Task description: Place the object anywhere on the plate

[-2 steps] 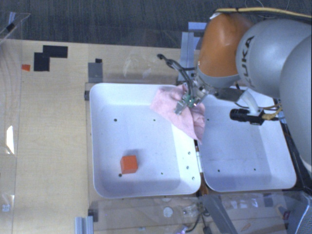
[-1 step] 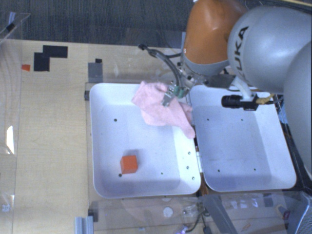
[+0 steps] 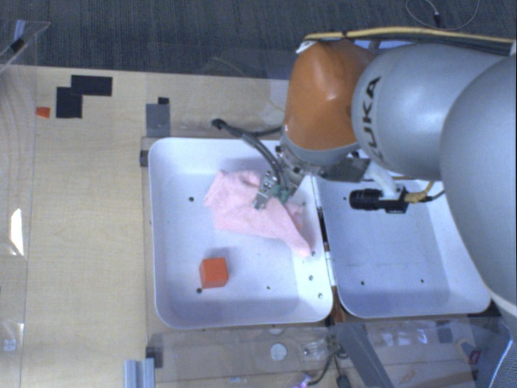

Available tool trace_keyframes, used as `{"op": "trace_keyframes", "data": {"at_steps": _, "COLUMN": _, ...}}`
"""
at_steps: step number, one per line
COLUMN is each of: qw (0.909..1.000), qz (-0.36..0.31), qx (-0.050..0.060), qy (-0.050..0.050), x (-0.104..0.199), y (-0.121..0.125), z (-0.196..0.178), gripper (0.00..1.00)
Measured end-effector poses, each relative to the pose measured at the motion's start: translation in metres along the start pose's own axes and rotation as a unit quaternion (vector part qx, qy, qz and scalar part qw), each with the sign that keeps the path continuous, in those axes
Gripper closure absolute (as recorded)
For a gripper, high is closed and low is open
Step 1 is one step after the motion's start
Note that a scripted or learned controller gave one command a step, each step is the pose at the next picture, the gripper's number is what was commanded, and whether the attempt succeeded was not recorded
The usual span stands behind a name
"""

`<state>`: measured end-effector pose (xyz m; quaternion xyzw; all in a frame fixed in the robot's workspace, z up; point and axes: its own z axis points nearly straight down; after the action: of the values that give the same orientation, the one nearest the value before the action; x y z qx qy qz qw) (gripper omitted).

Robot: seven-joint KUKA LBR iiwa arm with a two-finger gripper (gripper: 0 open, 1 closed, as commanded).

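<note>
- 2 white bins: left bin [image 3: 166, 241], right bin [image 3: 420, 289].
- 1 pink cloth [image 3: 242, 204], crumpled, upper-mid of left bin.
- 1 orange cube [image 3: 214, 272], lower left bin, apart from cloth.
- 1 gripper [image 3: 271, 191] over cloth's right part; seems to touch it. Fingers: can't tell, too small/blurred.

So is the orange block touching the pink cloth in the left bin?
Apart. The camera view shows bare white bin floor between the orange block near the front of the left bin and the pink cloth lying further back.
</note>
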<state>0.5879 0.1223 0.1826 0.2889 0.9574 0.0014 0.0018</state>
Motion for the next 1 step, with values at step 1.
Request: {"op": "trace_keyframes", "data": {"at_steps": 1, "qw": 0.9940, "qz": 0.109, "qx": -0.007, "qy": -0.004, "x": 0.0289, "y": 0.0747, "z": 0.0773, "gripper": 1.00}}
